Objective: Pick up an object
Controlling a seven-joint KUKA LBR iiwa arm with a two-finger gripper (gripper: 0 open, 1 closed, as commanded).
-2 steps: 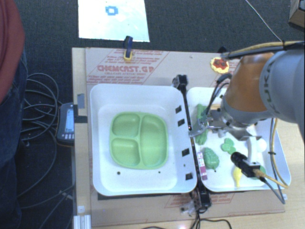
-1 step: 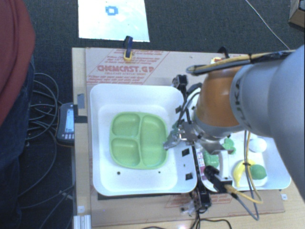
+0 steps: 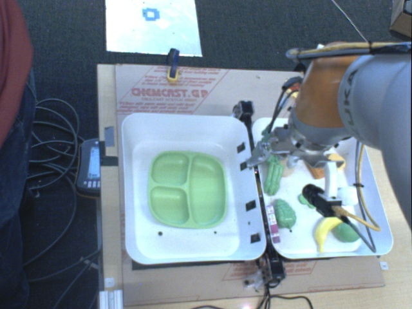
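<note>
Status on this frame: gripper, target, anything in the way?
Gripper down in right bin, at top end of green cucumber. Grasp not confirmed. Banana, green plate lie apart.

Pale green tray (image 3: 188,188) in a white bin (image 3: 138,148); yellow banana (image 3: 324,232), green cucumber (image 3: 273,175).

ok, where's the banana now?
Camera view: the banana lies in the right bin, near its front edge, just left of a green lump.

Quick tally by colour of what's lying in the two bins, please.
Green: 4 (divided plate, ridged piece, round piece, small lump)
Yellow: 1 (banana)
Orange: 1 (wedge)
White-pink: 1 (packet)
Total: 7
</note>
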